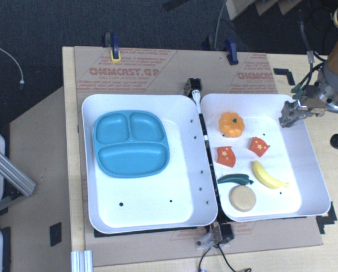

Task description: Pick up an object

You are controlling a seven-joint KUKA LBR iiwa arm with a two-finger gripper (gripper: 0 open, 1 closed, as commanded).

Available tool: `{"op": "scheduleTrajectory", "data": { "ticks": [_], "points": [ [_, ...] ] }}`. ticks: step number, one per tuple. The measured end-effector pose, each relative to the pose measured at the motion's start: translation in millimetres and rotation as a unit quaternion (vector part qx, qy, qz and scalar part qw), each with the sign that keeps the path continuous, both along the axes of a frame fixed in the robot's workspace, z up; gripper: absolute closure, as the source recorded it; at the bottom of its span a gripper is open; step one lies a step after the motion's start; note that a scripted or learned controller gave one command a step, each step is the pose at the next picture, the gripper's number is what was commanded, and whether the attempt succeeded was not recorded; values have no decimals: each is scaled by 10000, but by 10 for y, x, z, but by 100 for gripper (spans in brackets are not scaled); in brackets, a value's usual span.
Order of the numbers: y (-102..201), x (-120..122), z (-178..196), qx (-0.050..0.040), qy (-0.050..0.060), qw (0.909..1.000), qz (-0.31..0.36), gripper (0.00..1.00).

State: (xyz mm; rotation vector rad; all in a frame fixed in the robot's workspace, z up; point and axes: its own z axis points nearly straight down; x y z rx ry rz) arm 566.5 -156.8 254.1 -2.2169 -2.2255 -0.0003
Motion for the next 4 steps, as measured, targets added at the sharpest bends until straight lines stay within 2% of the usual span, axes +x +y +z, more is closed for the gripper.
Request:
{"op": "scheduleTrajectory", "data": {
  "ticks": [1,2,3,4],
  "points": [
    [412,74,-16,1,4,10000,-6,100],
    [941,266,-115,1,-6,10000,10,100],
    [1456,239,-160,2,12,10000,-3,100],
    [1978,358,-94,1,-18,10000,4,100]
  ]
}}
